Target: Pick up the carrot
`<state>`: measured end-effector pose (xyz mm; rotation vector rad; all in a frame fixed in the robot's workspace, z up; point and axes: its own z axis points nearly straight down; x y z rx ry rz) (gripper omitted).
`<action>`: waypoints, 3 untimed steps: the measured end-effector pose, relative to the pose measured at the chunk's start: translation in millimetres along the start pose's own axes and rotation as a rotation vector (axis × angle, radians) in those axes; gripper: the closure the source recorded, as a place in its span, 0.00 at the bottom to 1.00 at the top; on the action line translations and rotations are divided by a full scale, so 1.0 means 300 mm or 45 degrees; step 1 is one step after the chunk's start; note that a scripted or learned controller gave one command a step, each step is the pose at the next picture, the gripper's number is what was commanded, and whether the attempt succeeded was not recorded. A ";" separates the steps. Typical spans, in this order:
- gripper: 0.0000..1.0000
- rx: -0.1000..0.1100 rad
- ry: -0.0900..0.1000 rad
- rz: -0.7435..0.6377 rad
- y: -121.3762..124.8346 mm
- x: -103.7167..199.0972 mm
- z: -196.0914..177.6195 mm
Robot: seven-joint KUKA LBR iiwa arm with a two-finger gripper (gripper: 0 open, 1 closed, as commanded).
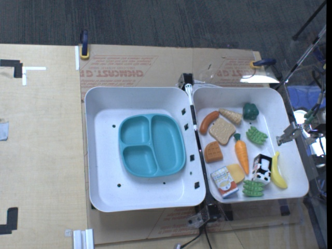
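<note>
Camera view:
- I see two white bins side by side. The left bin holds a teal divided plate; the right bin holds the toy food.
- The carrot lies near the middle of the right bin, orange body pointing to 6 o'clock, green top at 12 o'clock.
- At its 9 o'clock sits a slice of bread, and below that a small waffle piece.
- At its 2 o'clock lies a green leafy piece; at 12 o'clock, well apart, a dark green broccoli.
- At its 4 o'clock stands a black-and-white cow carton, with a banana beyond it.
- At 7 o'clock, touching or just beside the tip, lies a yellow cheese wedge, then a juice box.
- A sausage lies at 10 o'clock.
- Grey arm hardware shows at the bin's 3 o'clock rim; I cannot tell the claw's opening or hold.
</note>
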<state>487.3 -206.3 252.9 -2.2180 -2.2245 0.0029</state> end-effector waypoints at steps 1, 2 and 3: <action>0.00 -0.004 0.001 -0.043 -0.026 0.130 0.538; 0.00 0.002 0.001 0.184 0.218 0.310 0.538; 1.00 0.004 0.000 0.181 0.217 0.309 0.511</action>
